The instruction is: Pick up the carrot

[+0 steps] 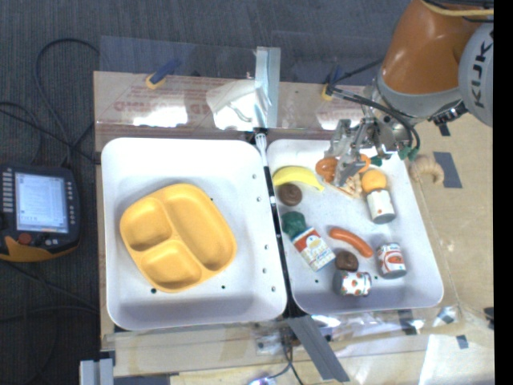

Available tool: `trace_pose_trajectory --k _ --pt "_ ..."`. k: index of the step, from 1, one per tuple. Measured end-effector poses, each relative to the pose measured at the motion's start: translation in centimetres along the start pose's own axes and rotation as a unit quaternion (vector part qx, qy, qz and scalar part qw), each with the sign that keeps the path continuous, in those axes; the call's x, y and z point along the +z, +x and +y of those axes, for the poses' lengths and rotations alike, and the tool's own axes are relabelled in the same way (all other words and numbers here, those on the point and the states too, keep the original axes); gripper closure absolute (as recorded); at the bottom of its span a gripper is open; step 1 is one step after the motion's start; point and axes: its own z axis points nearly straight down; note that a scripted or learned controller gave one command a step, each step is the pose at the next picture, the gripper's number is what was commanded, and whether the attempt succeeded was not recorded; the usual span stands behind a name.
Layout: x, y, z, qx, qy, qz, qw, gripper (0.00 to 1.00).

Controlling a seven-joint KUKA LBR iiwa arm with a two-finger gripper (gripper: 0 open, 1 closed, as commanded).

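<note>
Right bin (pixel 425 247): small orange carrot (pixel 325 167) under tool (pixel 349 165)

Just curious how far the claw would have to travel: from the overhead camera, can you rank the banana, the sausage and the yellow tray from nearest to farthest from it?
From the gripper:
1. Banana, beside it, right bin.
2. Sausage, lower, same bin.
3. Yellow tray, left bin.

Arm (pixel 425 46) reaching from right, wrist lowered.

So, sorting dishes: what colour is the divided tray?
Yellow: the divided tray shows clearly in the camera view.
</note>
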Motion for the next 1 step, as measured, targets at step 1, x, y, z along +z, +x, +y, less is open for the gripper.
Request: trace_pose_trajectory --k 1 --pt "1.48 7.91 -7.69 -0.102 0.0 0.003 0.9948 1.0"
